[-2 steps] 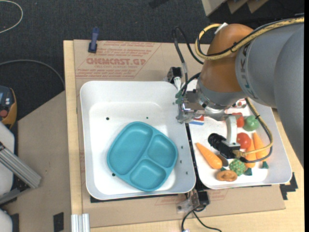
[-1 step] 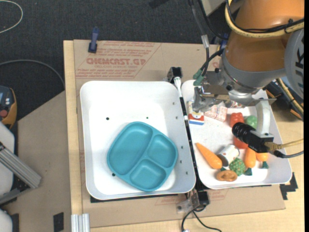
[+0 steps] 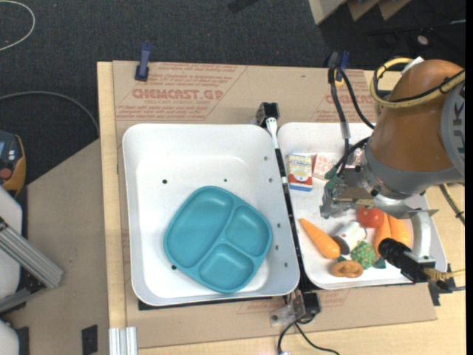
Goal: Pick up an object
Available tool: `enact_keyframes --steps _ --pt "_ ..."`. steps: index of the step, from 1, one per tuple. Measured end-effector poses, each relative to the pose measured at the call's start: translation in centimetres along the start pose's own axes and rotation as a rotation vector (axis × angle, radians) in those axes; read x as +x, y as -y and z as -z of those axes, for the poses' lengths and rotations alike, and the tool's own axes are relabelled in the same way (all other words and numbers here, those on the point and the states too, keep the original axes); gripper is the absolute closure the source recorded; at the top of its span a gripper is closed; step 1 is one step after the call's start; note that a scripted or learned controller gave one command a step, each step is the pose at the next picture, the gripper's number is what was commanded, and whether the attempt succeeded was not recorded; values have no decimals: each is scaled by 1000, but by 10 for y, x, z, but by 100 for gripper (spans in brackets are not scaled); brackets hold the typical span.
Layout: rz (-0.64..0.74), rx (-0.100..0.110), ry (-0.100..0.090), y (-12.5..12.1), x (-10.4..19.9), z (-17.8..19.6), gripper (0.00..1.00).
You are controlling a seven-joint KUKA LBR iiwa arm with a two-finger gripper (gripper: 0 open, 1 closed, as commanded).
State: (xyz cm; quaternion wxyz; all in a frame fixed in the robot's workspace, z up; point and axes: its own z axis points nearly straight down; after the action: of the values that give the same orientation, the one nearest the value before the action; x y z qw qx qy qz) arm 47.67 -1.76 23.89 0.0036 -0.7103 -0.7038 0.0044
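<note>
My gripper (image 3: 335,203) hangs low over the middle of the right bin (image 3: 310,135), under the arm's orange band. Just below it lies an orange carrot (image 3: 320,237), slanting toward the bin's front. A red tomato (image 3: 370,217) sits right beside the gripper, partly covered by the wrist. A small white and red carton (image 3: 300,170) stands behind the gripper to the left. Green broccoli (image 3: 363,254), a brown ring-shaped pastry (image 3: 346,269) and a white and dark item (image 3: 349,236) cluster at the bin's front. Nothing shows between the gripper's tips.
A teal divided plate (image 3: 218,237) lies in the left bin (image 3: 148,154). A second orange piece (image 3: 393,229) lies at the right bin's right side, partly under the arm. The bins' shared rim (image 3: 282,183) runs just left of the carton.
</note>
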Motion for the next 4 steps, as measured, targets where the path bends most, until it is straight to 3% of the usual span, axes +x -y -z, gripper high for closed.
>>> enact_keyframes --steps 1,2,3,4 --pt "16 -14 -3 -2 62 24 100" --pt "16 -13 -3 -1 122 42 100" --pt "9 -33 -5 0 89 251 100" --pt "7 -4 0 1 86 178 100"
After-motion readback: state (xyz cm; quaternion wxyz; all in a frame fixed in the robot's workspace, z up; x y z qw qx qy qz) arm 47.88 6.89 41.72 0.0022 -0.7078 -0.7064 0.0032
